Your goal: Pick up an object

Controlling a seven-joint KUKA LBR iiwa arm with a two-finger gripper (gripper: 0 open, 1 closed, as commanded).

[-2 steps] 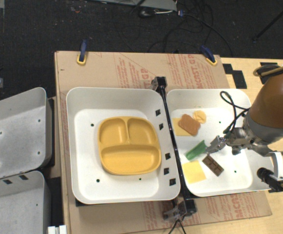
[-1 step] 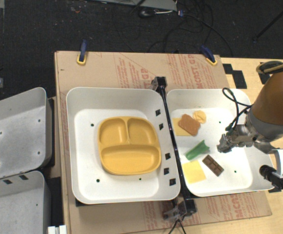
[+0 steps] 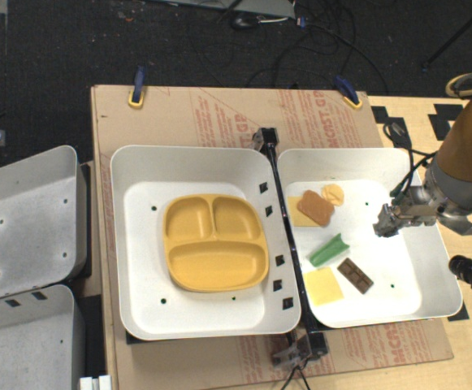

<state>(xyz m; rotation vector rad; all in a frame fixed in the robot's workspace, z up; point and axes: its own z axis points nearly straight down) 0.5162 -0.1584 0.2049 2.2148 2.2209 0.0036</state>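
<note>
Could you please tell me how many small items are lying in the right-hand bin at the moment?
5, clustered in the right bin's left half: a pale round piece, a brown oblong, a green block, a yellow square and a dark brown bar.

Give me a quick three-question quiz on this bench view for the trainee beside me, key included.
1. True or false: the yellow divided tray lies in the left bin.
2. Which item in the right bin lies nearest the gripper? A. green piece B. yellow square C. dark brown bar
3. Fill in: the brown oval piece touches a pale orange piece on its ____ side in the camera view.

Key: 1 true; 2 A; 3 upper right.
</note>
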